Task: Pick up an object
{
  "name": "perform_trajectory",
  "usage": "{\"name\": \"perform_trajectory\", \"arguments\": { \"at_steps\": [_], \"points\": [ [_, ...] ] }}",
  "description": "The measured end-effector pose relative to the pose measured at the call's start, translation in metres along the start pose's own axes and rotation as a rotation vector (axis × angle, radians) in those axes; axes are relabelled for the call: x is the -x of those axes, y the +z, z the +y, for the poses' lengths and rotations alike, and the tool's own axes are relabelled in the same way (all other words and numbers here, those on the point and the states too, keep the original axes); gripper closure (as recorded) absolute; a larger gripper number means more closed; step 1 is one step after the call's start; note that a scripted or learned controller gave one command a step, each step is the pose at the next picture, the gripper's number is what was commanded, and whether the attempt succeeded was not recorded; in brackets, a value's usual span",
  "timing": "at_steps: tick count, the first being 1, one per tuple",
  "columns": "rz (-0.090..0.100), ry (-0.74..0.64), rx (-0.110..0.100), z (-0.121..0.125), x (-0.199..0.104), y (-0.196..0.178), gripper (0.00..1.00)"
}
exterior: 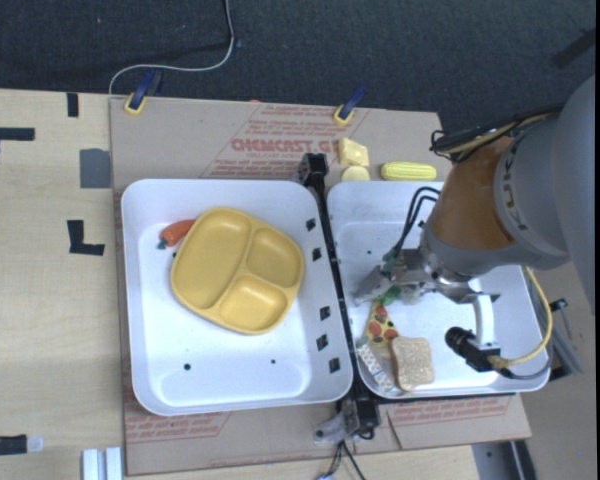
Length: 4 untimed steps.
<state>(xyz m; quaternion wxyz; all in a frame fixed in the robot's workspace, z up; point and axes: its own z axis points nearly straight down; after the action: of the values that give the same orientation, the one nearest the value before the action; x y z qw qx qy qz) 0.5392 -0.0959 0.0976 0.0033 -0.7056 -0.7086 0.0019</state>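
The slice of toast (pixel 413 362) lies flat near the front edge of the right bin (pixel 510 368), with a pizza slice (pixel 381 325) just beside it, pointing up toward the claw (pixel 378 286). The claw is low over the bin's middle, so the toast lies toward the bin's front from it. I cannot tell how the claw stands. The left bin (pixel 150 368) holds a yellow divided plate (pixel 237 269), and the bins stand on cardboard on the desk (pixel 40 298)
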Motion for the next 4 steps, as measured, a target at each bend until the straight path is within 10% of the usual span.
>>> {"name": "perform_trajectory", "arguments": {
  "at_steps": [1, 2, 3, 4],
  "points": [
    [-0.001, 0.004, 0.006, -0.003, 0.011, 0.013, 0.0],
    [-0.003, 0.004, 0.009, -0.002, 0.012, 0.002, 1.0],
    [-0.003, 0.004, 0.009, -0.002, 0.011, 0.002, 0.0],
    [-0.002, 0.002, 0.007, 0.035, 0.004, 0.013, 0.0]
  ]
}}
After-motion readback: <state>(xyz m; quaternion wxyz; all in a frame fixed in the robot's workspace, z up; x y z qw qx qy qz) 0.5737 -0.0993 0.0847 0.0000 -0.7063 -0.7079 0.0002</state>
